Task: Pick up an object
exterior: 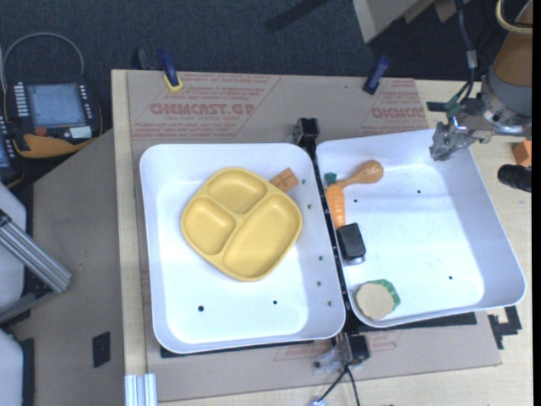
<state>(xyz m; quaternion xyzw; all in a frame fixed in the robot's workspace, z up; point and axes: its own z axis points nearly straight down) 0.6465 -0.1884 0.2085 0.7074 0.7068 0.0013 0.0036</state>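
Two shallow white bins sit side by side on the bench. The left bin (169, 303) holds a yellow divided plate (242, 223) with three compartments, lying flat near the bin's centre. A small brown block (284, 179) rests just beside the plate's upper right edge, touching or nearly touching it.

The right bin (456, 244) has its objects gathered along its left wall. An orange carrot (336, 204) lies lengthwise against that wall, green tip pointing away from me. A tan wooden spoon-like piece (363, 174) lies at an angle just above the carrot, its handle end near the carrot's top. Below the carrot sits a small black block (351, 242), close to the carrot's lower end. In the near left corner lies a round beige disc with a green rim (377, 299).

The gripper (443, 145) hangs at the far right corner of the right bin, over its rim, well apart from every object. Nothing is between its fingers; whether they are apart or together I cannot tell from here. The arm's grey wrist (507, 108) extends off to the right.
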